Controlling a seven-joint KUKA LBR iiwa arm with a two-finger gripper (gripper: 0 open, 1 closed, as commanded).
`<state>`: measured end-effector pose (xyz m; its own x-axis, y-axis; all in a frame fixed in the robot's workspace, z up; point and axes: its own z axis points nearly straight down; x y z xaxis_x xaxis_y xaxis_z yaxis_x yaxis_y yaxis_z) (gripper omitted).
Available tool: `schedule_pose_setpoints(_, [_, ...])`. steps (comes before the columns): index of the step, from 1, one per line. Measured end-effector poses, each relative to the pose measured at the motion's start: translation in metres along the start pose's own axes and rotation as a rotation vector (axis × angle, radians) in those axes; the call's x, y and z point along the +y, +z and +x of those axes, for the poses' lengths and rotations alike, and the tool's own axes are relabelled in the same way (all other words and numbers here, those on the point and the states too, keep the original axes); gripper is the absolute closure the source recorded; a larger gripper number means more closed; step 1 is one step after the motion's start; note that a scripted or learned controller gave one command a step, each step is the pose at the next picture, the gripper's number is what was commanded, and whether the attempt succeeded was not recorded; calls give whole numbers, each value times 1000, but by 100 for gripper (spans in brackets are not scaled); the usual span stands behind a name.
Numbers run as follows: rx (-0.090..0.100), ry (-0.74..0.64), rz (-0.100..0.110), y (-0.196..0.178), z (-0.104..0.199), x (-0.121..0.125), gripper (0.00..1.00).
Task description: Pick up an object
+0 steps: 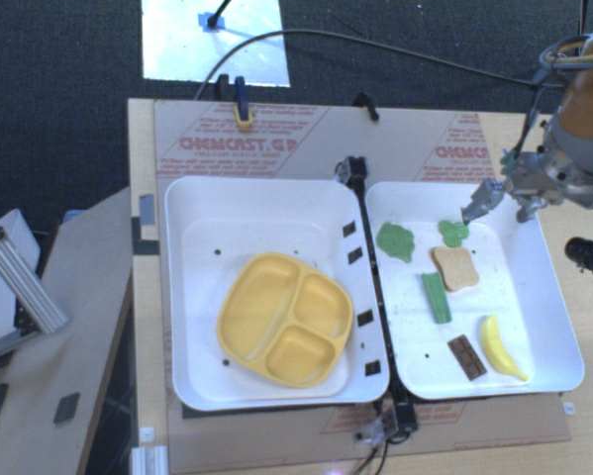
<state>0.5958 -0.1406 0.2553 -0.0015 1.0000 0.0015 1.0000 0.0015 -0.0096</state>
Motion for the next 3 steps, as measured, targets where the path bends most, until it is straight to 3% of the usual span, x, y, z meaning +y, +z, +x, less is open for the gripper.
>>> schedule_pose_setpoints(1, [-2, -2, -11, -7, 0, 2, 0])
schedule_pose_setpoints(3, [-2, 0, -9, 100, -7, 4, 0])
